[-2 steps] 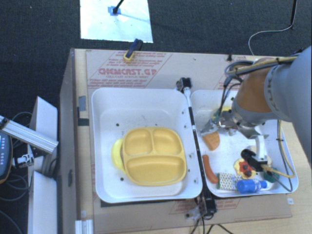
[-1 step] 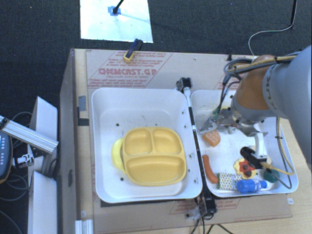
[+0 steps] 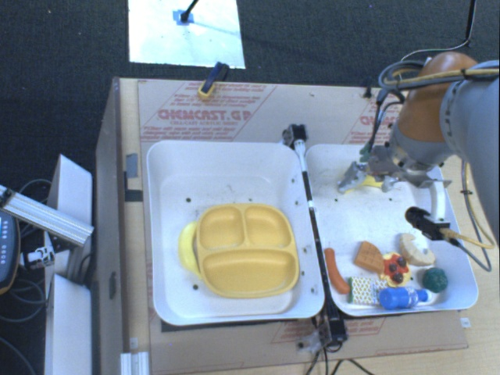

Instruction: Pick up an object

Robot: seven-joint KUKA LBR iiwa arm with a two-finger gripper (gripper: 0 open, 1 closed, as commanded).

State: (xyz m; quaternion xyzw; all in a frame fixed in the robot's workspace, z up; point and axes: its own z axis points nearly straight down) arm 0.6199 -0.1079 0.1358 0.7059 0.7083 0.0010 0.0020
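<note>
Several small objects crowd the right bin's (image 3: 469, 291) near corner: a red sausage (image 3: 337, 270), an orange wedge (image 3: 369, 257), a blue bottle (image 3: 400, 297), a green ball (image 3: 434, 280) and a pale round piece (image 3: 415, 248). They sit touching or just beside each other, so a descent there could likely nudge neighbours or pinch two at once. The gripper (image 3: 351, 180) hangs near the bin's far side, well apart from them, by a yellow scrap (image 3: 373, 183). Whether it is spread or closed I cannot tell; nothing is seen held. A yellow tray (image 3: 246, 250) fills the left bin (image 3: 164, 209).
</note>
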